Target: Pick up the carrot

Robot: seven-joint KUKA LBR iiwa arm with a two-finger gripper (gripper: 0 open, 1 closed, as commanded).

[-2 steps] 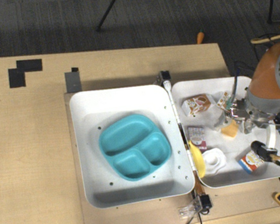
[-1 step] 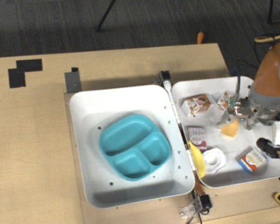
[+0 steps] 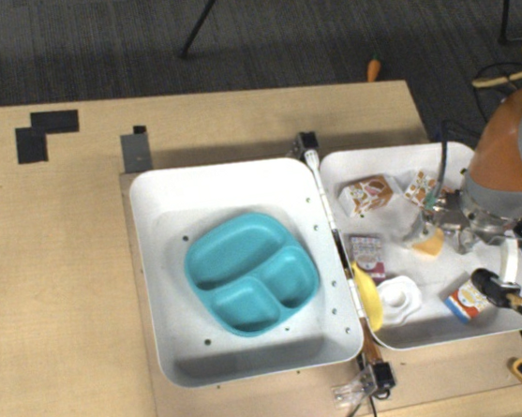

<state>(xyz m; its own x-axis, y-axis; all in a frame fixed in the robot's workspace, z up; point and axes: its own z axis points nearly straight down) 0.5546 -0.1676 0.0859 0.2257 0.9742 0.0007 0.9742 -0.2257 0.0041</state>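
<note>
My gripper (image 3: 439, 221) hangs low over the middle of the right bin (image 3: 418, 330), below the grey wrist with its orange band. Just under and in front of it lies a small yellow-orange wedge (image 3: 428, 246); I cannot tell whether the gripper touches it. I cannot make out for certain which item in this bin is the carrot. Part of the bin floor to the right is hidden by the arm.
The right bin also holds a brown-and-white packet (image 3: 368, 194), a printed packet (image 3: 419, 189), a purple packet (image 3: 366, 252), a yellow banana (image 3: 368, 299), a white cup (image 3: 397, 298) and a small carton (image 3: 467, 302). A teal divided plate (image 3: 248, 272) lies in the left bin (image 3: 154, 263).
</note>
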